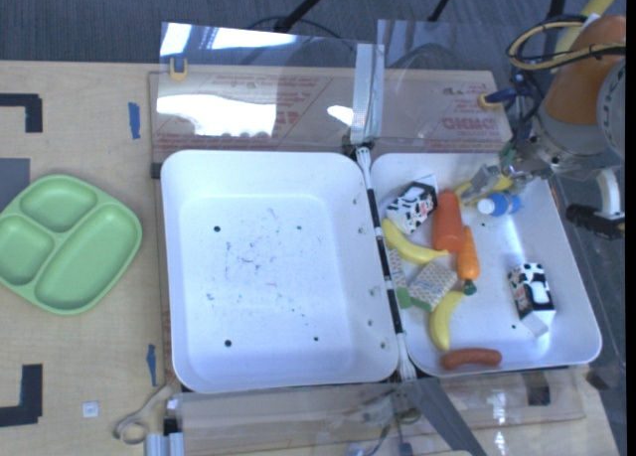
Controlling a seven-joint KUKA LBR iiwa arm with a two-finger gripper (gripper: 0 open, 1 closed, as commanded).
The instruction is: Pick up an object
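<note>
The gripper (494, 184) hung over the right bin's (566, 275) far corner; I couldn't tell its state. Beneath lay an orange carrot (449, 223), long and smooth, beside a yellow banana (409, 246).

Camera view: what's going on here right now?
The KUKA arm reaches in from the right, its hand low over the far corner of the right bin, near a small blue-and-white item. That bin holds toy food: bananas, a carrot, a sausage, two cow-print cartons. Nothing is visibly gripped.
</note>
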